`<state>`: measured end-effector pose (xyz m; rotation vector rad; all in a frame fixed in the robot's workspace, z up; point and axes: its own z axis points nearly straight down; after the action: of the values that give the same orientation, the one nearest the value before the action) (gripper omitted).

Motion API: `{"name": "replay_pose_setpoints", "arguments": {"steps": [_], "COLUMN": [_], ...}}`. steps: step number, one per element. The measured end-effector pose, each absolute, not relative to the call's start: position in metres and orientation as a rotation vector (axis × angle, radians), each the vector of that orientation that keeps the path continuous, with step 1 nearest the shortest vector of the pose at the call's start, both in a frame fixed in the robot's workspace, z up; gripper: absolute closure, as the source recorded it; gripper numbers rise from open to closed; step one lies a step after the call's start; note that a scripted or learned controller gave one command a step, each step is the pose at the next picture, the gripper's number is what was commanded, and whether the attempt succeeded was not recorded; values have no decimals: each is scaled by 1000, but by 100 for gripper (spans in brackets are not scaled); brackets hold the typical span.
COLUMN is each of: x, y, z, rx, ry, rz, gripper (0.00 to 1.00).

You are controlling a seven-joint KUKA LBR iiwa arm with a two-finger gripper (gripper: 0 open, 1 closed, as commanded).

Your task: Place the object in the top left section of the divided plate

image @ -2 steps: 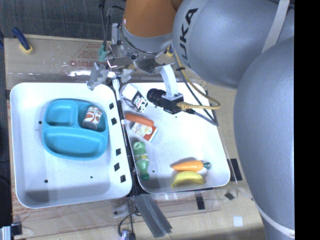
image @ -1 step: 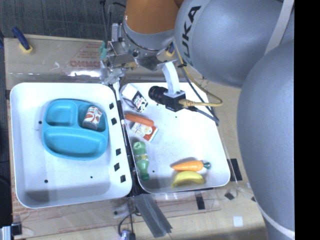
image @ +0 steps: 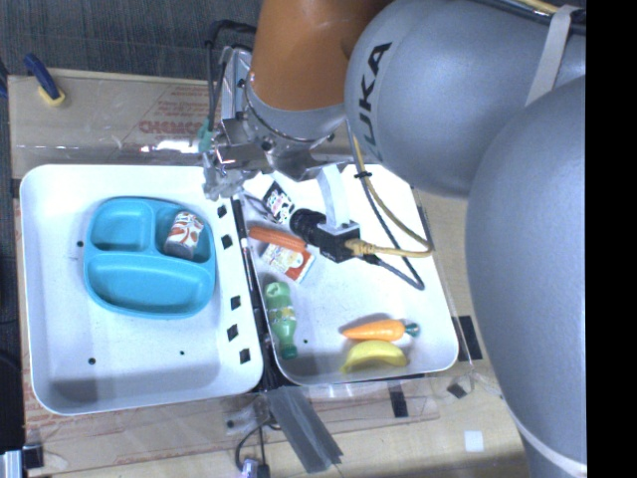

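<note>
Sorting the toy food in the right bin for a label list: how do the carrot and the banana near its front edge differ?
The carrot is orange with a green tip at its right end; the banana is plain yellow. The carrot lies farther back, and the banana sits nearer the right bin's front rim. The carrot looks straighter, the banana slightly curved. Both lie flat, lengthwise side by side, and look alike in length.
</note>
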<state>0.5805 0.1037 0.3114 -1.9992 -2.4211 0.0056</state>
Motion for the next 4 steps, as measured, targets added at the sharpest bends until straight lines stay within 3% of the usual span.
{"name": "replay_pose_setpoints", "arguments": {"steps": [1, 2, 3, 4], "x": [562, 539, 535, 546], "y": [152, 192, 199, 192], "z": [225, 238, 236, 256], "rx": [-1831, -1764, -1705, -1429], "ry": [-2549, -2597, -2636, -2798], "rz": [7, 4, 6, 2], "gripper": [100, 100, 100, 100]}}
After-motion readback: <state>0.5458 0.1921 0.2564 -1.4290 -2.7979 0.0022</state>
